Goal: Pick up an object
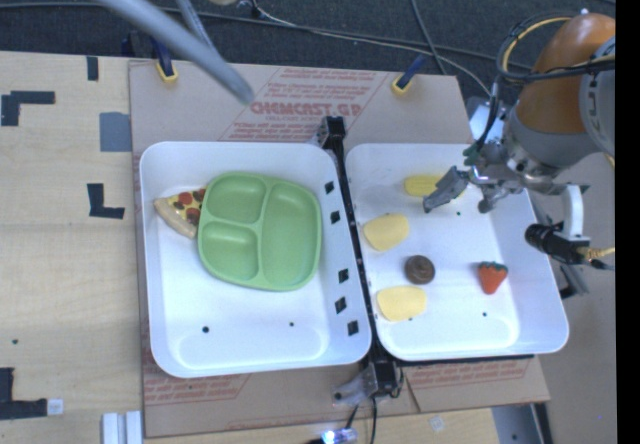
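The right bin holds several small toy foods. A yellow piece lies at the back and a paler yellow piece sits by the divider. A brown round piece is in the middle, another yellow piece is toward the front, and a red strawberry is on the right. My gripper hangs over the back of this bin, just right of the rear yellow piece. It is open, with nothing between its fingers. One finger slants toward that yellow piece.
In the left bin lies a green divided plate, with a pizza slice tucked at its left edge. A black divider clip sits between the bins. Cables run behind the bench and along the right side.
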Controlling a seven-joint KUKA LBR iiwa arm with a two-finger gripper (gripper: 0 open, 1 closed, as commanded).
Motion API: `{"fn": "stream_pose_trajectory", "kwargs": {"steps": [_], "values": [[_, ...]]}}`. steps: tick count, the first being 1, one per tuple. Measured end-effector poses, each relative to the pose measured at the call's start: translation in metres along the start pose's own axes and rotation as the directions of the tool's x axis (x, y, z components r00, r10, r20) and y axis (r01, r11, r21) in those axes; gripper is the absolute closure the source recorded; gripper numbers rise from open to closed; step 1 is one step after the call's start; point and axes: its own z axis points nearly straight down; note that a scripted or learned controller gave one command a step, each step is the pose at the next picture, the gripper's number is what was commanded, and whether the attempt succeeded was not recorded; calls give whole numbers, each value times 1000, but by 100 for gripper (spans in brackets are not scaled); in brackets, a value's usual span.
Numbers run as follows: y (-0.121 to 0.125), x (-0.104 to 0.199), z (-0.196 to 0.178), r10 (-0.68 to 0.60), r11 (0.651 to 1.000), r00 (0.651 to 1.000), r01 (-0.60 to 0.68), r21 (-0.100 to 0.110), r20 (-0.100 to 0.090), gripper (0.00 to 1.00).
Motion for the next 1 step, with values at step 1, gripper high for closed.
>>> {"fn": "stream_pose_trajectory", "kwargs": {"steps": [1], "values": [[3, 0, -8, -4, 1000, 1000, 4, -14, 2, 0]]}}
